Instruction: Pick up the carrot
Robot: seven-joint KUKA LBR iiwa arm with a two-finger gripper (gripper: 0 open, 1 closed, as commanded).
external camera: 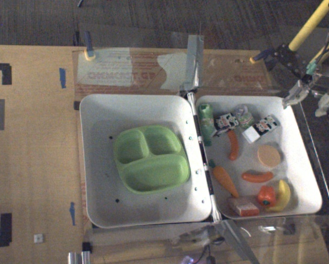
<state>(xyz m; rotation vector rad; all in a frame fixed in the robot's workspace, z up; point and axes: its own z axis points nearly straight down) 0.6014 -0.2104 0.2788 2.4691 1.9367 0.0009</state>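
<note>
Carrot (225, 181) lies in the lower left of the right bin (310, 164), a tapered orange toy close beside the bin's left wall, running on a slant from upper left to lower right. It looks like light, stiff, smooth plastic, so it would likely slip in a loose grip; the thicker middle, taken across its width, seems the safest hold. Just below its tip sits a small reddish box (243, 206), with a red pepper (267, 195) and a yellow banana (284, 195) to the right. Two orange sausage shapes (232, 145) (257, 176), a tan disc (269, 156), cow-patterned cartons (225, 121) and a green bottle (206, 122) fill the rest. The left bin (96, 120) holds a glossy green divided plate (151, 158). The pincer (295, 95) hovers at the right bin's upper right corner; I cannot tell how it is set.
</note>
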